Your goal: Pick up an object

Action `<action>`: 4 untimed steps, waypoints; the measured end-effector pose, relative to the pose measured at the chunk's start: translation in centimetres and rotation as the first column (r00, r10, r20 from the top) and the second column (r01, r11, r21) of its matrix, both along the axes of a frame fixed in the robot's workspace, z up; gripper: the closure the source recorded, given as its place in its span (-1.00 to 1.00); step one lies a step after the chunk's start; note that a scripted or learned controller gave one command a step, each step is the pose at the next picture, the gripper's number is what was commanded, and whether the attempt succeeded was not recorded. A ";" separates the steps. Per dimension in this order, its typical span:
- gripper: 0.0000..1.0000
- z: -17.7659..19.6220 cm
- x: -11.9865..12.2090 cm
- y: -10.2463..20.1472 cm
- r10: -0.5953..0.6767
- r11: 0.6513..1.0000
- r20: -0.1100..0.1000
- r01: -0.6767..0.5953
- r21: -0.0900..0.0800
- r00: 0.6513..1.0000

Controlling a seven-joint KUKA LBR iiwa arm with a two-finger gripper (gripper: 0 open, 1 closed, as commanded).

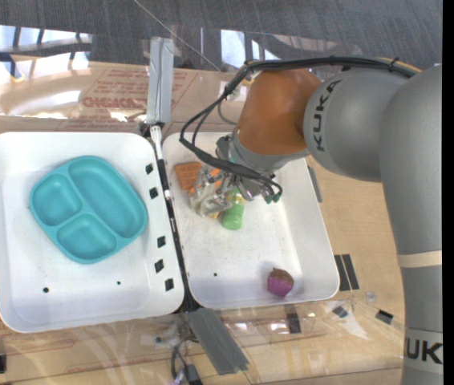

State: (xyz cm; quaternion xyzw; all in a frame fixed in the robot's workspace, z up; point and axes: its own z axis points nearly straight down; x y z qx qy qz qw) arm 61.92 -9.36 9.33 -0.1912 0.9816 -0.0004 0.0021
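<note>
Currently the gripper (217,189) is down in the right bin (307,239), at its upper-left part, under the orange wrist band (271,111). Its metal parts sit in a tangle with cables, and I cannot tell how it is set or whether anything is in it.

Candidate objects: a green object (233,216) touching or just beside the gripper's lower edge; an orange object (186,175) just beside it toward the divider; a purple-and-brown object (280,281) well apart, near the bin's front wall. The left bin (10,279) carries a teal divided plate (88,207).

Risks, as judged:
- Green and orange objects are crowded together at the gripper. A close could catch both, or nudge one aside and take neither.
- The orange object lies close to the wall between the bins; a finger could land on the wall rather than beside the object.
- The loose cables at the wrist hang low and might drag the green object.

Orientation: the green object looks short and stubby, long axis roughly up-down in the view, its upper end hidden under the gripper. Pointing direction cannot be resolved.
</note>
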 end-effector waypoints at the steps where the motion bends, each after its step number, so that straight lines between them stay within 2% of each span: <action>1: 1.00 0.1 3.8 -0.9 0.183 0.983 0.002 -0.183 -0.001 0.983; 2: 1.00 0.1 3.9 -0.4 0.330 0.944 0.003 -0.330 -0.004 0.944; 3: 1.00 0.1 3.9 -0.3 0.384 0.923 0.003 -0.384 -0.004 0.923; 4: 1.00 0.2 4.0 0.1 0.538 0.843 0.004 -0.538 -0.006 0.843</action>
